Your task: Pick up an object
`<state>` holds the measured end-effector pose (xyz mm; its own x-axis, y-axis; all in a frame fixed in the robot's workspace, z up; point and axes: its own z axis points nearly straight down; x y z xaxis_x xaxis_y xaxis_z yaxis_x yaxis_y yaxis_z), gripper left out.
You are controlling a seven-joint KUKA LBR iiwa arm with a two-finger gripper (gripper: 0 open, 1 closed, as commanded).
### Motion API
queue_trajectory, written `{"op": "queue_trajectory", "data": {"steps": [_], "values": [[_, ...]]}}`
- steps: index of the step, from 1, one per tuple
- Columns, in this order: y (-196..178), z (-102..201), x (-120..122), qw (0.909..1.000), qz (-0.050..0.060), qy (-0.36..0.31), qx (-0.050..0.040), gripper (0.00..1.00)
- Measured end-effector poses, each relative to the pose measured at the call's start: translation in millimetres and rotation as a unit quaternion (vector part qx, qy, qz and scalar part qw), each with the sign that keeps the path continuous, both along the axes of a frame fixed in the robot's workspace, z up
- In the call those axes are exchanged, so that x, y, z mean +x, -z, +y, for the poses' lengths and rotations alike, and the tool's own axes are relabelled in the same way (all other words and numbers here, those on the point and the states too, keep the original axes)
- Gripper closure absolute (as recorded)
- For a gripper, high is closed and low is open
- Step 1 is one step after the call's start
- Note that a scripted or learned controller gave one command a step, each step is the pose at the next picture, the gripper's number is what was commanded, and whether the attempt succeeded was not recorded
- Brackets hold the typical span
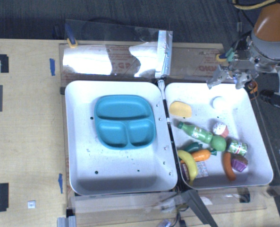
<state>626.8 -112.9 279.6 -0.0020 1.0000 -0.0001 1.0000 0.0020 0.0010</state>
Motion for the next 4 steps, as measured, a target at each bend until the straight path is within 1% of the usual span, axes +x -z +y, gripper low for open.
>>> {"op": "queue_trajectory", "data": {"steps": [1, 2, 3, 4], "values": [[130, -9, -49, 0.9981, 0.006, -0.061, 0.0009, 0.00], [192, 2, -115, 0.9956, -0.002, -0.094, -0.0002, 0.00], [180, 2, -112, 0.9956, -0.007, -0.094, -0.0014, 1.00], [93, 41, -60, 0.9999, -0.002, 0.014, 0.0002, 1.00]]}}
